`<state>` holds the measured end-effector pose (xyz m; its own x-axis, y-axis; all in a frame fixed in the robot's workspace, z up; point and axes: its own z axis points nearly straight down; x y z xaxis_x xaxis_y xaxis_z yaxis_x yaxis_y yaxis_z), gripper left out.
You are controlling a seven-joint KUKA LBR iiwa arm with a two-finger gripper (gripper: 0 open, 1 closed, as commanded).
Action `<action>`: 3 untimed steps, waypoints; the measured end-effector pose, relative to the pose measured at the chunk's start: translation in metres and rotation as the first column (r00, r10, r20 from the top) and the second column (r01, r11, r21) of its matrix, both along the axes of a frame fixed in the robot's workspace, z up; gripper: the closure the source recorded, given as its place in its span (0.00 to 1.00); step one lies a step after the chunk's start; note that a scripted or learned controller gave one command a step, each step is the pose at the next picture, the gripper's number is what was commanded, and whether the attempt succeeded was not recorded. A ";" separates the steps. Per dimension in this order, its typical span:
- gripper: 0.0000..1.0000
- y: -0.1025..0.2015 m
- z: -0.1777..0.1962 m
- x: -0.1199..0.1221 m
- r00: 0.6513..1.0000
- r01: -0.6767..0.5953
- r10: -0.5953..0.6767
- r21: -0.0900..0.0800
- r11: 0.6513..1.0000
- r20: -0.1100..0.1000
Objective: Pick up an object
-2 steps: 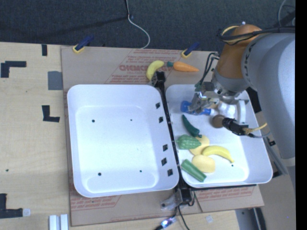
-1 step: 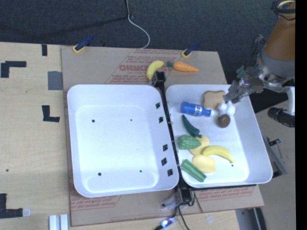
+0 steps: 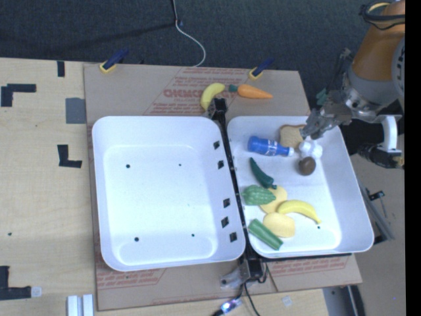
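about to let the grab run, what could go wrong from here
The gripper hangs over a tight cluster: a tan piece, a white object and a brown ball. It could pinch two things or knock one aside. The right bin's wall is close, so the fingers might strike it.

- A blue bottle (image 3: 268,147) is laid flat near the right bin's (image 3: 352,196) far edge.
- A tan lump (image 3: 291,134) is seen beside it.
- A yellow banana (image 3: 299,209) is laid near the near edge.

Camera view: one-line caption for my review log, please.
Arm's end effector hovers over the right bin's far corner, above a white object beside a blue bottle; bananas lie nearer.
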<state>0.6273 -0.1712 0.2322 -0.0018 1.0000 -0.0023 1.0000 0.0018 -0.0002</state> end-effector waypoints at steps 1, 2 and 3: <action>1.00 0.066 -0.024 -0.063 1.000 -0.002 0.002 0.005 1.000 -0.008; 1.00 0.087 -0.050 -0.133 1.000 0.002 -0.002 0.005 1.000 -0.011; 1.00 0.116 -0.049 -0.145 1.000 -0.001 0.001 0.004 1.000 -0.005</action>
<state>0.4823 -0.0554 0.1836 -0.0026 1.0000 0.0013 1.0000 0.0026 -0.0050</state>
